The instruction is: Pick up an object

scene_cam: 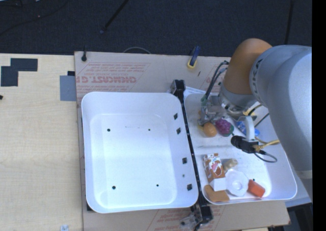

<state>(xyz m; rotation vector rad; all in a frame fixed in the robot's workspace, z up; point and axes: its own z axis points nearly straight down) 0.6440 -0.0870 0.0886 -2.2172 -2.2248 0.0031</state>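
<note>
While the gripper hangs low in the right bin, grip unclear, orange ball just beside, round, axisless.

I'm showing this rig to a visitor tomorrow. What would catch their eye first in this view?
The bulky grey arm with its orange band looms in from the right, its claw down in the right bin. That bin is cluttered: an orange ball, a purple object, a white disc. Beside it lies the big left bin.

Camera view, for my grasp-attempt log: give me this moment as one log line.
arm: over right bin | claw: low, beside orange ball and purple object | left bin: no arm over it
</note>
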